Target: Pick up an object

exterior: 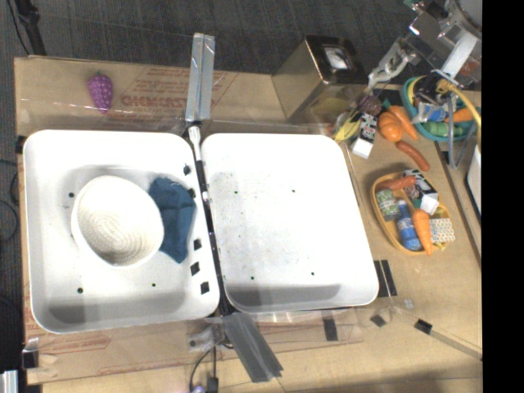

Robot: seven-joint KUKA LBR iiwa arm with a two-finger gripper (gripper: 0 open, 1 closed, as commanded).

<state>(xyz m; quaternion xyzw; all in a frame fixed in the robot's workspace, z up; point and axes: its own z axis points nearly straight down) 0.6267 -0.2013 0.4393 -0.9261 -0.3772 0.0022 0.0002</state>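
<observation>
Brown cardboard covers the tabletop [123, 97], which carries a left bin [49, 301] and a right bin [286, 293] set side by side and touching along a central divider. Pickable objects lie in the left bin: a white woven hat [119, 219] and a blue cloth [174, 215] touching its right edge, both near the divider. The claw [393, 60] sits at the upper right, outside both bins and well apart from these objects; whether it is released or clenched cannot be told, because clutter masks it. Risk, as a judgement: the hat is broad and domed, so a pinch on its crown may slip off; the cloth is limp and may bunch or drag the hat with it (the two touch). A descent close to the divider may strike the bin wall. Surroundings: a purple object [101, 91] lies on the cardboard above the left bin, a yellow basket [409, 211] of small items lies right of the right bin, and a metal box [327, 60] stands behind it.
</observation>
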